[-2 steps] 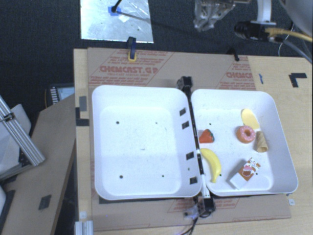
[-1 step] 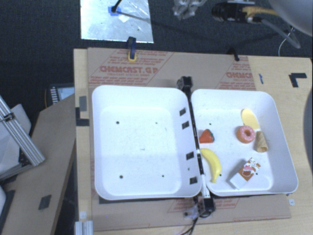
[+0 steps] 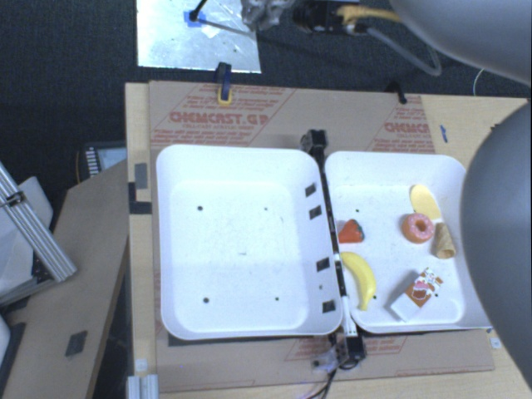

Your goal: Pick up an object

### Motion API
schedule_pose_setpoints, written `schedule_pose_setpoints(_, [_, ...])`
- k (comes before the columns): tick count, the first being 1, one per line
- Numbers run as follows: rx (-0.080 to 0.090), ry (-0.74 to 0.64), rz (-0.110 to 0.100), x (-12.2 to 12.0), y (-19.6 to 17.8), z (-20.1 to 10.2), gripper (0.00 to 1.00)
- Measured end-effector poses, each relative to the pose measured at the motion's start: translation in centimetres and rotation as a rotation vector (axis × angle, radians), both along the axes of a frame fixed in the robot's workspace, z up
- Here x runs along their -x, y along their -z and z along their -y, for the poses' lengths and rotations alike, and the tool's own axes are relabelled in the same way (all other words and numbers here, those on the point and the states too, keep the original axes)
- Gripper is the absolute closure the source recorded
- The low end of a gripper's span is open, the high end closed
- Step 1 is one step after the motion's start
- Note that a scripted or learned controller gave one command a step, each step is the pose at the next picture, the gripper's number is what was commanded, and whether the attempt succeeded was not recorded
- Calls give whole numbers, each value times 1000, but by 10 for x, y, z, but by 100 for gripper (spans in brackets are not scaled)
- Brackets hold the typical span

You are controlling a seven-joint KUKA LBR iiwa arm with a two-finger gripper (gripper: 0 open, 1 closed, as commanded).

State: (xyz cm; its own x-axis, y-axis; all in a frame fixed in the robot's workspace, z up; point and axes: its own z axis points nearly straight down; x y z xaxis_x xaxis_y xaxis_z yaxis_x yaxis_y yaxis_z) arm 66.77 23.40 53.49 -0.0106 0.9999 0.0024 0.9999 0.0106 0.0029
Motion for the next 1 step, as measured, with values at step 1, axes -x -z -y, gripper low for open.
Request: schedule_pose_setpoints(1, [4, 9, -9, -1, 79, 0, 100])
